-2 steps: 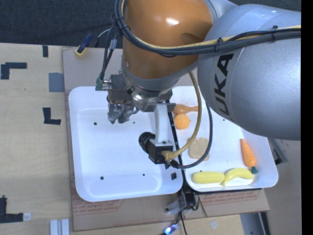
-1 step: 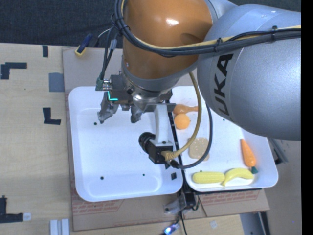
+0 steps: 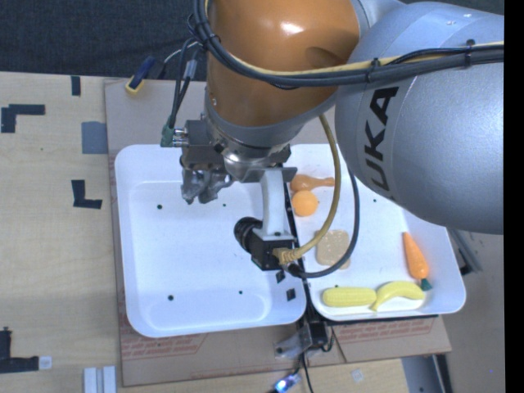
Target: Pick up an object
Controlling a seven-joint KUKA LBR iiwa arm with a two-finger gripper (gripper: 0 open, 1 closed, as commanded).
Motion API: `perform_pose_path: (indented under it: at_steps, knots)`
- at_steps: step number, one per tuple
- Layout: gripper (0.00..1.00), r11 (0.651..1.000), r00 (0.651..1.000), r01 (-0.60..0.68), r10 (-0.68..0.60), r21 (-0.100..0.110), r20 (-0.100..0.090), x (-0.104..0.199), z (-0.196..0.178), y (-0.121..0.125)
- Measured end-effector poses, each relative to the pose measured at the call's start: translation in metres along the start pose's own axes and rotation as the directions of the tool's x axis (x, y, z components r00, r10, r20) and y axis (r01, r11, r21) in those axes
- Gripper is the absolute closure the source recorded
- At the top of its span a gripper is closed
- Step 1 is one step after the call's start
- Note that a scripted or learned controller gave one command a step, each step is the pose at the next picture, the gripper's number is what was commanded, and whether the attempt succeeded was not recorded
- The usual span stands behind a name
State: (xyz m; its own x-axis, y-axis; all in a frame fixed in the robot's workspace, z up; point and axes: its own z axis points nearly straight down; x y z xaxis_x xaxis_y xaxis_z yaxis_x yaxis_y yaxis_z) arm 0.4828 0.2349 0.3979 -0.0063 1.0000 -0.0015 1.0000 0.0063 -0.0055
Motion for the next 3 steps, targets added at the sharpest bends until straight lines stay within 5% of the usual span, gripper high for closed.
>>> perform_pose_path:
  at_steps: [1, 2, 3]
  knots:
    - [0.0, 1.0, 1.0, 0.0, 0.0, 0.001, 0.0, -0.0001, 0.0005, 0.0]
    - [1.0, 1.0, 1.0, 0.002, -0.002, 0.002, 0.001, 0.0005, -0.0093, -0.0002]
    - [0.0, 1.0, 1.0, 0.002, -0.002, 0.003, 0.001, 0.0005, -0.0089, -0.0002]
